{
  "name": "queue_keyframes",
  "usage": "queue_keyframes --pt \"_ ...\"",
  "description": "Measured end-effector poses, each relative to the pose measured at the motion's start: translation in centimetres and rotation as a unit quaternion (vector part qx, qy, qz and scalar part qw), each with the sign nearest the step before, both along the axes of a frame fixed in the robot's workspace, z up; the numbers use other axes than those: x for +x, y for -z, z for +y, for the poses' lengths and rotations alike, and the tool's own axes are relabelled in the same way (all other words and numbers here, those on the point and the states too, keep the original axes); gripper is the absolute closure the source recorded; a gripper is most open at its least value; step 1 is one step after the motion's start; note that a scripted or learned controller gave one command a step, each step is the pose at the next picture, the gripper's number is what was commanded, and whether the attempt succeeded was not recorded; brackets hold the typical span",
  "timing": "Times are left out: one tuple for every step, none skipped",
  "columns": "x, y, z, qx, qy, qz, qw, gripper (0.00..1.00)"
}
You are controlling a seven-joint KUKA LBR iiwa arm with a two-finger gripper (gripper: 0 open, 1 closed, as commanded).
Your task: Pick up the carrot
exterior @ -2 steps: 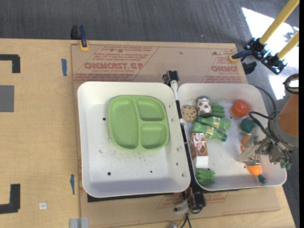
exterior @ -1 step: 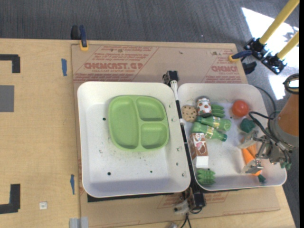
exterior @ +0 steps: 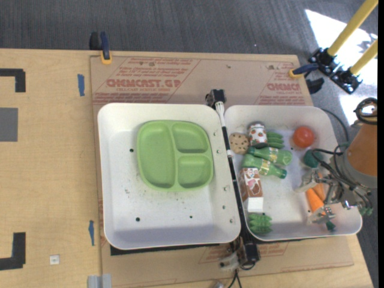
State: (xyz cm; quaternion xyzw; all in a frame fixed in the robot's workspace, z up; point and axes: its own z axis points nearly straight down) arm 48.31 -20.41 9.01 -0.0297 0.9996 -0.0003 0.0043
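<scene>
The carrot (exterior: pixel 314 198) is a short orange piece lying near the right wall of the right bin (exterior: pixel 282 212). My gripper (exterior: pixel 322 200) reaches in from the right and sits low in the bin, right over and around the carrot. Its metal parts and cables cover part of the carrot. The carrot looks to be resting on the bin floor.
The right bin also holds a red tomato (exterior: pixel 303 136), a cookie (exterior: pixel 239 143), green bottles (exterior: pixel 267 158), a brown and white packet (exterior: pixel 252 186) and a green leafy toy (exterior: pixel 260 222). A green divided plate (exterior: pixel 174 155) lies in the left bin (exterior: pixel 120 209).
</scene>
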Motion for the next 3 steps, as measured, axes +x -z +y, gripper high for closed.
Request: queue_keyframes --pt "0.2 -1.2 -0.1 -0.0012 0.001 -0.003 1.0000 1.00" --pt "0.3 -2.2 -0.1 -0.0015 0.002 -0.006 1.0000 1.00" --pt "0.3 -2.2 -0.1 -0.0013 0.002 -0.005 1.0000 0.00"
